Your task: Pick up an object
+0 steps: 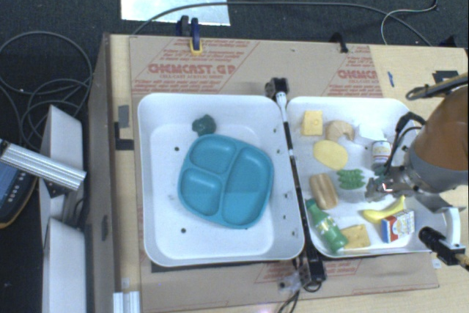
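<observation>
The right bin [366, 108] holds several small items: a yellow cheese block [313, 122], a tan lump [339, 131], a yellow oval piece [331, 155], a green leafy piece [351, 178], a bread loaf [323, 190], a green bottle [327, 227], a tan toast slice [356, 236], a banana [384, 212], a red and white carton [396, 226] and a small can [379, 151]. My gripper [382, 186] hangs low over this bin, just right of the green leafy piece and directly above the banana. I see nothing between its fingers.
The left bin [165, 113] carries a blue divided plate [224, 180] and a small dark teal object [204, 125] behind it. The arm's orange band [445, 137] overhangs the right bin's right side. Cables lie on the floor to the left and behind.
</observation>
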